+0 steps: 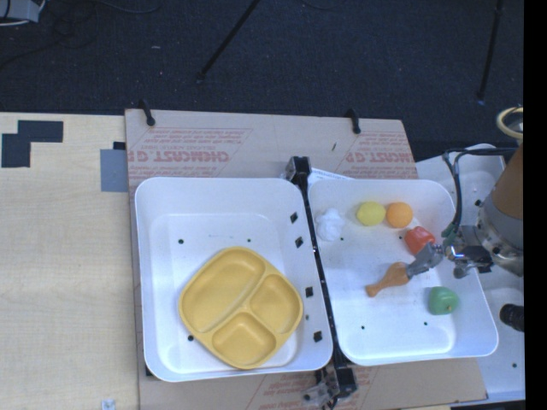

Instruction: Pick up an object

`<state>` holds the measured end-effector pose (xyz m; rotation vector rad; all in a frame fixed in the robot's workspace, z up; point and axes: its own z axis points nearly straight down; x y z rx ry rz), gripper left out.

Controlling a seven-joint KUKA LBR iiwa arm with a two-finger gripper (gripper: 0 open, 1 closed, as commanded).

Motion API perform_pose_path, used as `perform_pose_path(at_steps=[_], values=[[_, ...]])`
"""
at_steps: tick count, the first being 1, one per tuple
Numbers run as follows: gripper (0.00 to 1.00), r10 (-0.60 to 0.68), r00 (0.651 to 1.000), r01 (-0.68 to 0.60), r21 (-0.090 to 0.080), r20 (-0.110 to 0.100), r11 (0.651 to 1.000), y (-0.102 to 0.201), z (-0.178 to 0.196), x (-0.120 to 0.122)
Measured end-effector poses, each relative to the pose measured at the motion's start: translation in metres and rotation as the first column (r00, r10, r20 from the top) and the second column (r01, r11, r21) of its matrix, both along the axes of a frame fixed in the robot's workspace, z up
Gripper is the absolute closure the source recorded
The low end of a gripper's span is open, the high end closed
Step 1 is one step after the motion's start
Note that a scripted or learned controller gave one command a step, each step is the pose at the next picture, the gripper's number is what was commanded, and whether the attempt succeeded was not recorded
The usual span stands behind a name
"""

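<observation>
Bins: two shallow white bins sit side by side on a cardboard sheet, the left bin [158, 229] and the right bin [479, 340], split by a black divider strip [312, 263].
Left bin contents: a yellow divided plate [241, 306] with three compartments lies flat, toward the near side of the bin.
Right bin contents: a yellow ball [370, 213] and an orange ball [398, 214] sit touching, side by side near the far wall; a red object [417, 239] lies just below and right of the orange ball; a tan, drumstick-shaped object [386, 280] lies tilted near the middle; a green object [443, 300] rests near the right wall; a small white crumpled item [329, 224] sits by the divider.
Arm: it enters from the right edge, low over the right bin's right wall, with a dark cable looping above it.
Gripper: the gripper [425, 261] reaches left into the right bin, its grey tip just beside the thick end of the tan object and just below the red object.
Claw state: the tip reads as one blurred grey piece, so I cannot tell whether it is spread or closed, and possibly it touches the tan object, though nothing is plainly gripped.
</observation>
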<state>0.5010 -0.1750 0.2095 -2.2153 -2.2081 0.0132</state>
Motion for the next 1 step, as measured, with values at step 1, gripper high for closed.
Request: perform_pose_path(at_steps=[1], values=[[0.00, 0.003, 1.000, -0.003, -0.002, 0.012, 1.000, 0.0001, 0.0068, 0.0028]])
